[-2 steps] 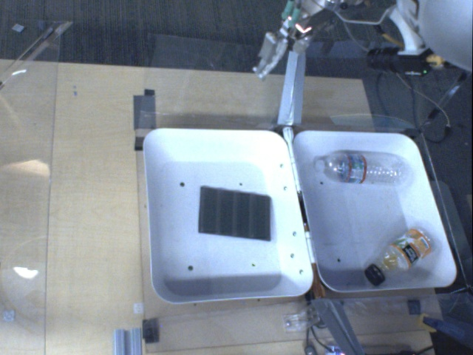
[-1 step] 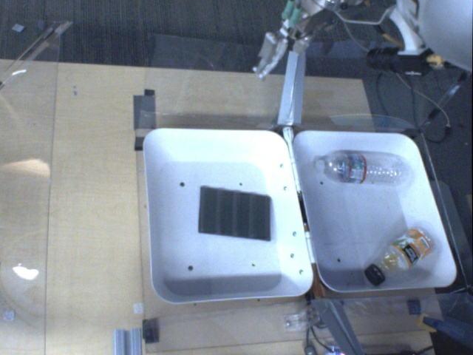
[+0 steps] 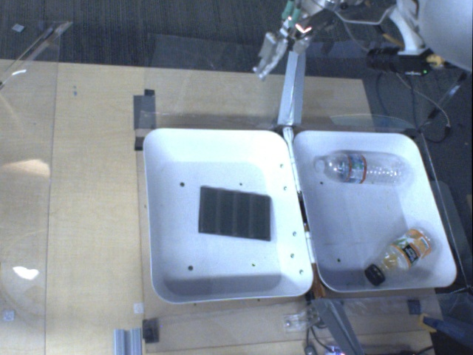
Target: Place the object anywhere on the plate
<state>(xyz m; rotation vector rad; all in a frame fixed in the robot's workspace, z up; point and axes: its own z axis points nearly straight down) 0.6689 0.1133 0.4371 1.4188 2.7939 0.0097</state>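
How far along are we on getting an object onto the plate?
Nothing looks done yet: the dark plate in the left bin has nothing on it. The clear bottle and the orange juice bottle both lie in the right bin. The hand is up beyond the bins' far edge, with no object visible in it. Left: pick one bottle, carry it over, set it on the plate.

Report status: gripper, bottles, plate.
Gripper up beyond the bins' far edge, carrying nothing. Clear bottle and orange bottle both lying in right bin. Dark plate in left bin, nothing on it.
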